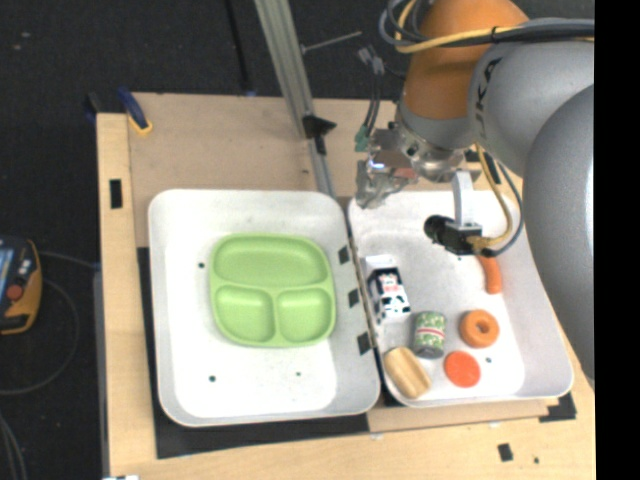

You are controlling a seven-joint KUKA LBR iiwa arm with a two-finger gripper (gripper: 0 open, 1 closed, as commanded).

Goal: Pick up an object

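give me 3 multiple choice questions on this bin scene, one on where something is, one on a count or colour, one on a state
1. Where is the green divided plate?
A. left bin
B. right bin
C. on the bench outside the bins

2. How many compartments does the plate have?
A. two
B. three
C. five

3. How does the milk carton sit?
A. lying in the right bin
B. held between the claw's fingers
C. stacked on the doughnut

Answers:
1 A, the plate lies in the left bin.
2 B, one long section above two smaller ones.
3 A, it lies on the bin floor near the left wall, apart from the claw and the doughnut.
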